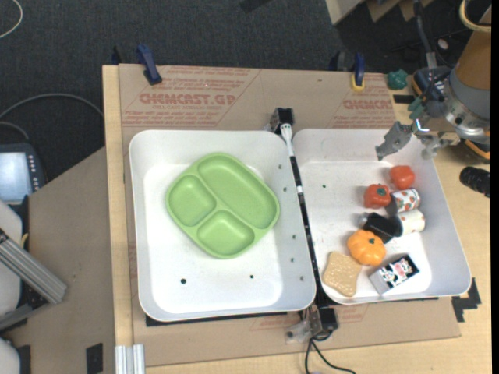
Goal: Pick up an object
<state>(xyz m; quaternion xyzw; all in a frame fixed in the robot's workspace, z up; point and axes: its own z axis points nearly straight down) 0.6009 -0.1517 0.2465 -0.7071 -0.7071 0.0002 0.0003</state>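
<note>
My tool (396, 140) hangs over the far edge of the right bin (335, 156), and I cannot tell how it is set; I see nothing in it. So no pick looks done yet. The things to choose from lie bunched in that bin's right half: two tomatoes (390, 187), a small pumpkin (366, 247), a cracker (341, 274). The left bin (148, 201) carries a green plate (222, 205).

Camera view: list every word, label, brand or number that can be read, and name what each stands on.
"CHEMCAST. G P": red print on the brown board behind the left bin.
"CHEMCAS...": red print on the same board behind the right bin, its end hidden.
Small red lines near both: too small to read.
Black-and-white carton in the right bin: print too blurred to read.
</note>
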